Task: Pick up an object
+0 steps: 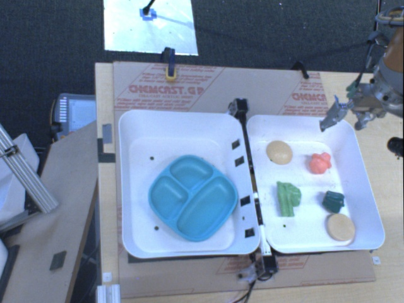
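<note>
Objects for picking lie in the right white bin: a tan round piece near its far left, a coral-red lumpy piece to the right of that, a green leafy-looking piece nearer the camera, a dark teal piece right of the green one, and a pale flat disc at the near right corner. All five sit apart from one another on the bin floor.

Beside it, the left white bin holds a blue tray with three compartments, set at a slant. A black strip with clips runs between the two bins. Both bins rest on a sheet of brown cardboard printed with red lettering, which covers the bench.

At the upper right, the grey arm reaches in, and its claw hangs above the far right edge of the right bin, well apart from every object. Its two fingers stand spread apart with nothing between them.
</note>
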### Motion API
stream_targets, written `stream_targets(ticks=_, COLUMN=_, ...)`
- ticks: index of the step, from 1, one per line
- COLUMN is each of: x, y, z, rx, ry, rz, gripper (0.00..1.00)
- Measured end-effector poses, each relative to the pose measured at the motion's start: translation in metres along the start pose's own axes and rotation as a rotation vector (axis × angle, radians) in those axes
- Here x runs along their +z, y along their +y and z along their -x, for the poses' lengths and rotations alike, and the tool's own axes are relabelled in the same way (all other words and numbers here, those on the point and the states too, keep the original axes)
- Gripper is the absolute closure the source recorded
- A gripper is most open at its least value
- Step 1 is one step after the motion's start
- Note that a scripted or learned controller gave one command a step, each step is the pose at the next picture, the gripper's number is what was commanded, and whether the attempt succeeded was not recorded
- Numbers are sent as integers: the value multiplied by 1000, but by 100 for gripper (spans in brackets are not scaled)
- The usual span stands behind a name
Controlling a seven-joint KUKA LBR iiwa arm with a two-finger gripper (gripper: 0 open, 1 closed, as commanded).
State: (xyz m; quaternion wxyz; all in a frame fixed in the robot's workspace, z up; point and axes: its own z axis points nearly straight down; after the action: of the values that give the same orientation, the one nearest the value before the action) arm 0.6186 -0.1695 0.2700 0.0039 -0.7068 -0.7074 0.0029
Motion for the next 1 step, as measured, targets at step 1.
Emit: stream_targets(ticks=1, x=-7, y=2, z=-1, rx=-3, ry=-2, rz=11, gripper=0)
